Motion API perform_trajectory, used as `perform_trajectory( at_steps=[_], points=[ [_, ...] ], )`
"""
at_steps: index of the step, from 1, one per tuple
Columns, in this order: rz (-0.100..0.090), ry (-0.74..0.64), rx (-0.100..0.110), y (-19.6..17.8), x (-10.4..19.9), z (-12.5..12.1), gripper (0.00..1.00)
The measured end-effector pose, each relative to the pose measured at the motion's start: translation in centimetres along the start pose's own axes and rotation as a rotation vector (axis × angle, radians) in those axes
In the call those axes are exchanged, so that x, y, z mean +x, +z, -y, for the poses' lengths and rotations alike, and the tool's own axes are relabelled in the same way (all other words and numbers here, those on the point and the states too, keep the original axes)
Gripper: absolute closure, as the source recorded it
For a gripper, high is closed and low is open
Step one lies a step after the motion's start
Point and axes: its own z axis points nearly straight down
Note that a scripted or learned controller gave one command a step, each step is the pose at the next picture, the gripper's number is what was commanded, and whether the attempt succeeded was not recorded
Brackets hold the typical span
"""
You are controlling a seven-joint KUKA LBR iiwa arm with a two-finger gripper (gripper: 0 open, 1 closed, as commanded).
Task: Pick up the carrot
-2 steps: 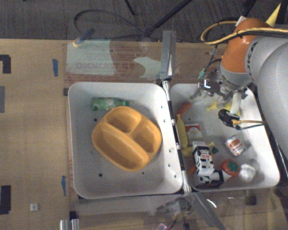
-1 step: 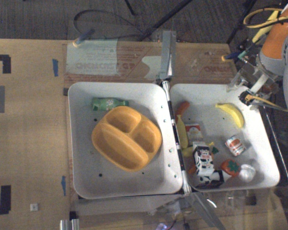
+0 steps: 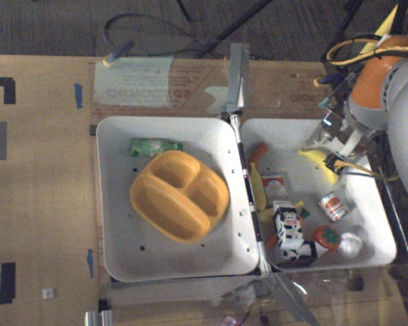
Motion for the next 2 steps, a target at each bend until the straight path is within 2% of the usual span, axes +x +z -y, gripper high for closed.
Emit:
perform_trajectory(
  at_steps=[1, 2],
  points=[
    [0.007, -0.115, -0.019, 0.0, 0.3, 0.9, 0.0],
    [0.023, 0.105, -0.014, -0.1, 2.4, 1.8, 0.0]
  ],
)
